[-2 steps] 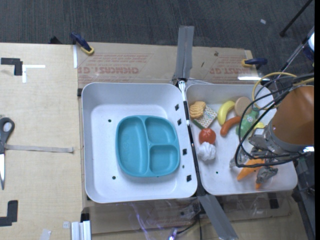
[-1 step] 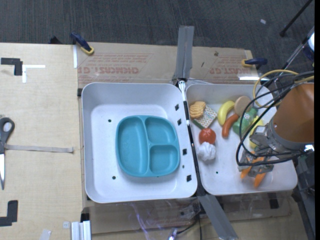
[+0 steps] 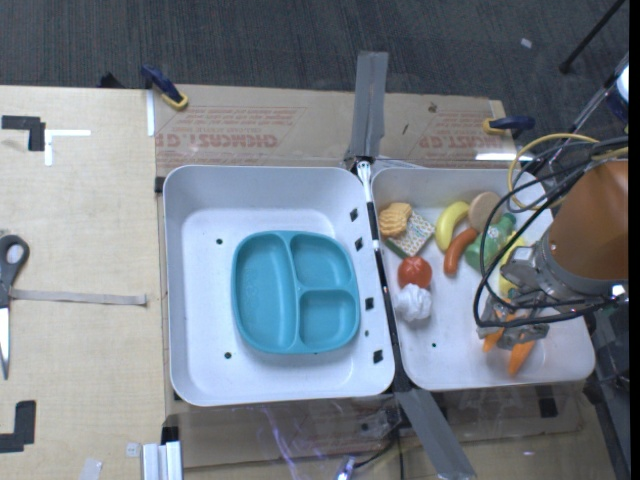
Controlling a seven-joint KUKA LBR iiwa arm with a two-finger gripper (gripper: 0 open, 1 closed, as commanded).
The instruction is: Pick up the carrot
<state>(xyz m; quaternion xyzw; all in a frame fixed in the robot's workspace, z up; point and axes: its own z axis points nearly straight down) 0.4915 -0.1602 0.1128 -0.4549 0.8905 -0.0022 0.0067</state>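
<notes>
Camera view: the grey-and-orange arm's gripper (image 3: 512, 320) hovers low over the small orange plastic carrot (image 3: 518, 354), which lies at the near right corner of the right-hand white bin (image 3: 440, 366). Cables hide the fingers' state; closing on the carrot seemingly comes next.

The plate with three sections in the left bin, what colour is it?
Turquoise blue all over; the plate shows plainly in the camera view.
</notes>
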